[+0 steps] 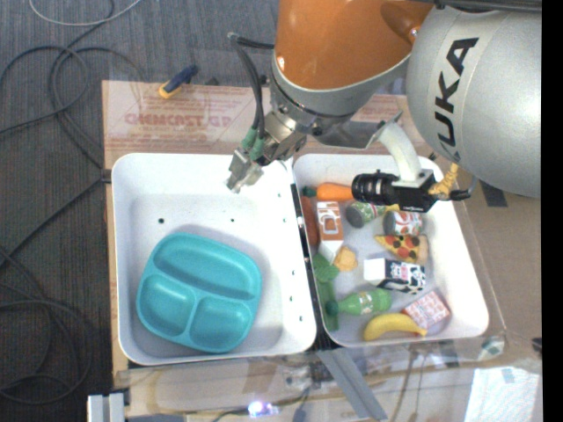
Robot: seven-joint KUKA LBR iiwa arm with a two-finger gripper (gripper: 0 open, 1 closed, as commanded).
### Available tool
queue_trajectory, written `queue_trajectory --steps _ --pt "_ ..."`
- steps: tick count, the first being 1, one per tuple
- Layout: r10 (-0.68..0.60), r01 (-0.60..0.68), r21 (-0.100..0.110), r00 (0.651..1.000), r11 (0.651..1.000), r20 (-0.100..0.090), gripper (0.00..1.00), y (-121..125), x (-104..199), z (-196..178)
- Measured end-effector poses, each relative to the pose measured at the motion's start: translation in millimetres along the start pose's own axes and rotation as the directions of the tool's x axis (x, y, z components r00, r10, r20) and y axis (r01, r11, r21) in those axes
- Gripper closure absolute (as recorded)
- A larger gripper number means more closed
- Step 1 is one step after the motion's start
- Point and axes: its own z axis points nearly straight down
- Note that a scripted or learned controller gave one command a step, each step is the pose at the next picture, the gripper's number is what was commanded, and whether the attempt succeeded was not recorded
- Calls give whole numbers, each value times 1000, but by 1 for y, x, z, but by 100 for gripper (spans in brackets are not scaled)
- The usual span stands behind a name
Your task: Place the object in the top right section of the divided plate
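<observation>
A teal divided plate (pixel 201 293) lies in the left bin (pixel 132 192), toward its near side, with one long section and two smaller ones, all bare. My gripper (pixel 242 176) hangs over the far right corner of the left bin, close to the wall between the bins and well apart from the plate. I see no object at its tip. The loose objects all lie in the right bin (pixel 466 271).
The right bin holds a carrot (pixel 334 192), an orange box (pixel 330 220), a green bottle (pixel 365 302), a banana (pixel 393 325), a pink packet (pixel 427 309), a black-and-white carton (pixel 396 273) and a pizza-print box (pixel 403 236). The arm's orange band (pixel 343 33) looms over the far edge.
</observation>
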Motion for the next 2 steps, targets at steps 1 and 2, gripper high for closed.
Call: queue_trajectory --steps 1,2 --pt "-50 50 1 999 999 -1 100 -25 -6 47" --pt "-50 50 6 999 999 0 100 -24 -6 39"
